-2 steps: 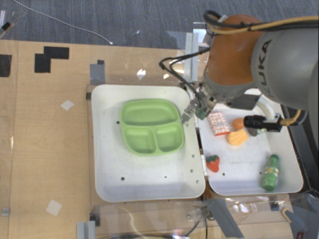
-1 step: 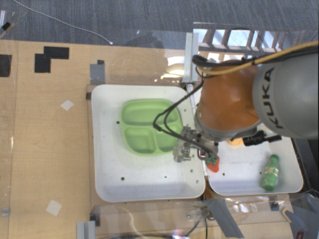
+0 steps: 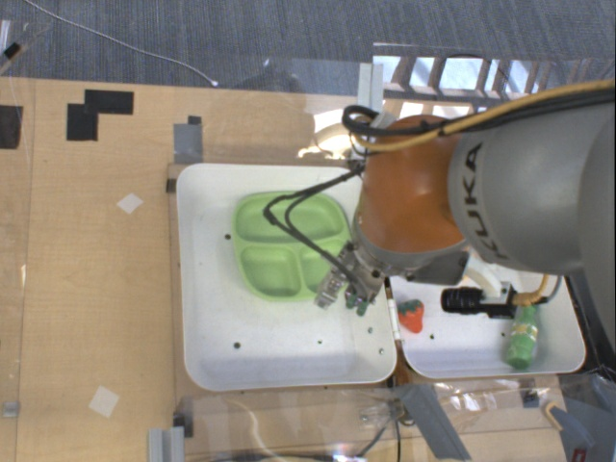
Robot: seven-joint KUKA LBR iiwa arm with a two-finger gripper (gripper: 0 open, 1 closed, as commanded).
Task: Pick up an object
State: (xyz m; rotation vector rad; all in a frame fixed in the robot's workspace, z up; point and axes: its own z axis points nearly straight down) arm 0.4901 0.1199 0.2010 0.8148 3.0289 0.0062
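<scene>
I am watching the grey arm (image 3: 500, 191) reaching in from the right and leaning across the bench (image 3: 96, 306), its orange band hanging over the seam between the two bins; the left bin (image 3: 217, 354) is carrying the green divided plate (image 3: 279, 243), which is lying flat in the bin's upper middle; the right bin (image 3: 462, 359) is carrying a green bottle (image 3: 521, 343) lying near its right wall and a small red piece (image 3: 412, 317), perhaps a toy strawberry, sitting just beside its left wall; the gripper (image 3: 345, 296) is hovering at the plate's lower right corner, over or just touching its rim, and I am not able to tell whether the jaws are apart or together, the tip being small and blurred; I am treating the pick as not yet made; I am judging the plate to be the likeliest target, being the nearest thing; to do this step well I am wanting the jaws straddling the raised rim, one side inside the compartment and one outside, rather than pressing down on the flat; the plate is looking thin and slick, so I am expecting it to tip or slide toward the bin wall if the grip is landing off the rim; I am planning a slow descent, a firm close, then a gentle lift while checking that the plate is coming up level
</scene>
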